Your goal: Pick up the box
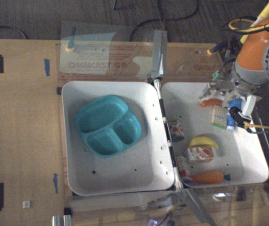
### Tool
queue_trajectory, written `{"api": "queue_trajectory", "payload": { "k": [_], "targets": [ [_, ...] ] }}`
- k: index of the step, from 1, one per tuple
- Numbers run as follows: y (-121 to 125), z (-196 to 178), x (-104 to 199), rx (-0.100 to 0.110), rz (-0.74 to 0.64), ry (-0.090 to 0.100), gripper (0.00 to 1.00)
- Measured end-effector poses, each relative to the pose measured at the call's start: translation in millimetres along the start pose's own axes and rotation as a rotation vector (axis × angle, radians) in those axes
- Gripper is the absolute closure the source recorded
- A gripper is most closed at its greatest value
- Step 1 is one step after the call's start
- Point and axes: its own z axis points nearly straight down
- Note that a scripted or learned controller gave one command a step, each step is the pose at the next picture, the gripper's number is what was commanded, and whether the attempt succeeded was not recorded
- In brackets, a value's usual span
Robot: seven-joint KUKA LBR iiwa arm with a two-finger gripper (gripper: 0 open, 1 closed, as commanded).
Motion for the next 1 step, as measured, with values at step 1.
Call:
{"api": "queue_trajectory", "payload": {
  "k": [1],
  "targets": [
    [12.5, 15.7, -1.2, 0.006, 0.127, 0.016, 0.00]
  ]
}}
